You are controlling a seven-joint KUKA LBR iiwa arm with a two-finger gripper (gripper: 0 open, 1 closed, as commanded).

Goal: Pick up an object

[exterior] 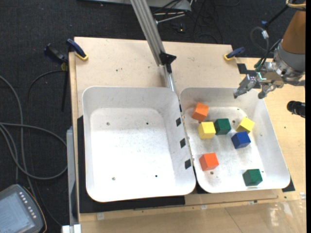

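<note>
A wooden bench (126,62) seen from above at a slant carries two shallow white bins side by side. The left bin (97,106) has only small dark specks on its floor. The right bin (272,144) holds seven small cubes. An orange cube (199,111) lies nearest the far left corner. Just in front of it a yellow cube (207,129) touches a dark green cube (223,126) on its right. Further right, a second yellow cube (246,125) sits tilted, just behind a blue cube (240,140) and seemingly touching it. A second orange cube (209,161) lies alone toward the near left part of the bin, and a second green cube (252,177) rests near the front right corner, well apart from the others. The grey arm with its orange band reaches in from the right, and its gripper (253,90) hangs above the far right rim of the right bin, apart from every cube. Its two fingers (241,90) appear spread with nothing between them (they are small and partly dark against the bench, so the width of the gap is hard to judge). A slanted metal pole (146,21) crosses the top of the scene, and yellow-tipped clamps (77,50) grip the bench's far corners.
</note>
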